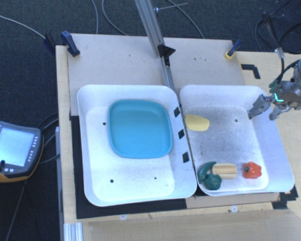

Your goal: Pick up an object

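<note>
Worktop (115, 59), two bins. End effector (267, 109) spread, empty, over right bin's (271, 134) far-right edge; tomato (251, 170) lies nearest, toward the near side.

Single fixed cam is sitting above the tabletop (115, 54), looking down at a slant. It's taking in both bins (90, 134) from mid-range.

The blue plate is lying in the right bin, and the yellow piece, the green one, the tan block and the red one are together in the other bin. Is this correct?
Not quite. The camera view shows the blue plate in the left bin, not the right one. The yellow piece, green one, tan block and red one are together in the other bin, the right bin.
</note>
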Motion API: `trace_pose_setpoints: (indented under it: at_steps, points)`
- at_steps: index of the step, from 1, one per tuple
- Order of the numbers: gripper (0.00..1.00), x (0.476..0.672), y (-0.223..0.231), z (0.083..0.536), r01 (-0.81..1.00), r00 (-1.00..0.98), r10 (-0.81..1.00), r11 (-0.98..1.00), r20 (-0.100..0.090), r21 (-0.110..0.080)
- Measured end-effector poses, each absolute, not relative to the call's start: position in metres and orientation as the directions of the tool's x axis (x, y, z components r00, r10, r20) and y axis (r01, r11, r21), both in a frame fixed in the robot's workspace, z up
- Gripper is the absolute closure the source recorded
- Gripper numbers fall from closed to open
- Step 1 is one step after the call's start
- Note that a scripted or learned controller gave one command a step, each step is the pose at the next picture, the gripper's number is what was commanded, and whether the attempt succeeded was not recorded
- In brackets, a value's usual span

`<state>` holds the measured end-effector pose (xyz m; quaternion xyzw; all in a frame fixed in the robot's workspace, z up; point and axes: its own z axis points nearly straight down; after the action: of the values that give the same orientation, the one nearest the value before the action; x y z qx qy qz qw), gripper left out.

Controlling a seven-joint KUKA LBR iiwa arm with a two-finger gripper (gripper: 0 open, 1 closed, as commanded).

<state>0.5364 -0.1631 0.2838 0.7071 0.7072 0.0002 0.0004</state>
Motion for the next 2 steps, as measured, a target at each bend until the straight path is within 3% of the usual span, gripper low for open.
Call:
trace_pose_setpoints:
  at_steps: [1, 2]
  points:
    - [0.00, 0.536, -0.163, 0.284, 1.000, 0.000, 1.000, 0.000, 0.000, 0.001]
    - [0.00, 0.528, -0.161, 0.237, 1.000, 0.000, 1.000, 0.000, 0.001, -0.003]
